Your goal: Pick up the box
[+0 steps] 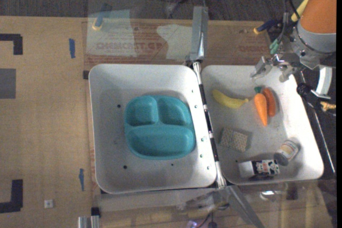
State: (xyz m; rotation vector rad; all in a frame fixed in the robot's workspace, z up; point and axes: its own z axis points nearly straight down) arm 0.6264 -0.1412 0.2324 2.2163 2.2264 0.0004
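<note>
The gripper [265, 68] hangs over the right bin's [315, 168] far edge; I cannot tell its grip. The box [259, 168] lies near.

We see our arm [319, 18] as a rounded grey body with a broad orange band above the wrist. Blue and green fittings sit beside it, and thin dark cables trail along its metal gripper [273, 65].

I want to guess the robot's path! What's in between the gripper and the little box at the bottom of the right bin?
In the camera view, the carrots lie between the gripper and the box; below them it's bare bin floor.
</note>
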